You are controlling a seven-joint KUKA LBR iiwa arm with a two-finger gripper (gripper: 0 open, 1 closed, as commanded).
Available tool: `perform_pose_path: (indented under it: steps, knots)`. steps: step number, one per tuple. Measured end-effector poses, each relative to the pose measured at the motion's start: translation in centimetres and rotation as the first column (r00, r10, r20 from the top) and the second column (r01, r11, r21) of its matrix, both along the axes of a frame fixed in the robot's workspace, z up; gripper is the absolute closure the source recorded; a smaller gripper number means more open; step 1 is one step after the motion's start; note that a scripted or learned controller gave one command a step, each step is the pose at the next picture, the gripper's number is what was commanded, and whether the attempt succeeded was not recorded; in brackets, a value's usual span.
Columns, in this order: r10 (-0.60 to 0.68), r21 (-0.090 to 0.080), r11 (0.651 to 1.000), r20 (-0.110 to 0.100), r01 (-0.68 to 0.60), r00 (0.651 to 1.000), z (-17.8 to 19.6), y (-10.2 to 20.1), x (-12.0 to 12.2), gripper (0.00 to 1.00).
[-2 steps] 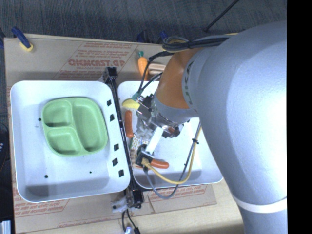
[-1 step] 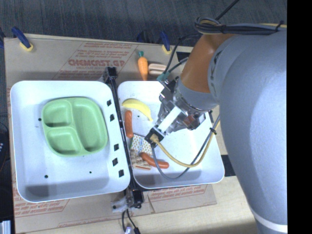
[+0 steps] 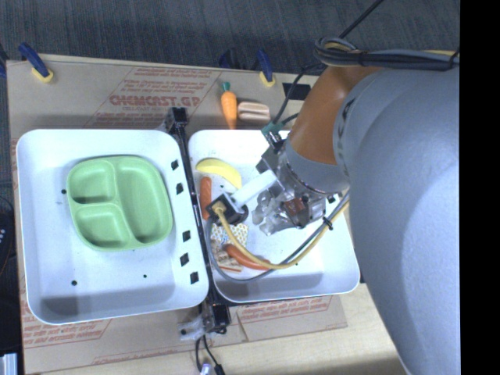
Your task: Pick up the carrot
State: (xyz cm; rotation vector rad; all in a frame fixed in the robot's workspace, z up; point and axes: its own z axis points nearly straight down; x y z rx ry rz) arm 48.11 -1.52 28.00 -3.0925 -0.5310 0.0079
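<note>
White plastic, two bins side by side on a cardboard-covered surface point(image 3: 141, 92). The left bin point(image 3: 31, 209) has exactly one thing in it: a green plate point(image 3: 119, 203) with three compartments, lying flat around the middle. There are two blue clamps on the far edge of the cardboard, the left clamp point(image 3: 37, 62) at the far left corner and the right clamp point(image 3: 266, 67) further along.

One carrot point(image 3: 227, 109), and it's not in either bin. It lies on the cardboard just past the far rim of the right bin point(image 3: 336, 276), up by that bin's left corner. Its long axis runs pretty much straight up and down the view: green top pointing at the far edge, orange tip pointing back at the bin rim. Just beside it on the right sits one tan block point(image 3: 252, 113). It's close, but I can't say whether they touch.

The right bin holds one banana point(image 3: 219, 170) near its far left, one orange-red sausage point(image 3: 205, 195) along the left wall, and some smaller bits point(image 3: 230, 256) at the near left corner that I can't identify.

The gripper point(image 3: 273, 213) hangs over the middle of this bin, right of the banana and well apart from the carrot. Honestly no way to make out from this angle whether it's spread or closed. The grey arm point(image 3: 406, 209) with its orange band point(image 3: 320, 123) covers the bin's right side.
</note>
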Motion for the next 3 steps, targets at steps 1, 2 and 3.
perform_pose_path:
  steps: [1, 2, 3]
  knots:
    - [-0.134, -0.002, 0.991, 0.003, 0.134, 0.991, 6.2, 1.6, 3.9, 1.00]
    - [0.024, 0.000, 1.000, -0.001, -0.024, 1.000, 0.2, 6.8, -0.6, 1.00]
    - [-0.133, -0.003, 0.991, 0.004, 0.133, 0.991, 8.5, 16.7, -0.5, 1.00]
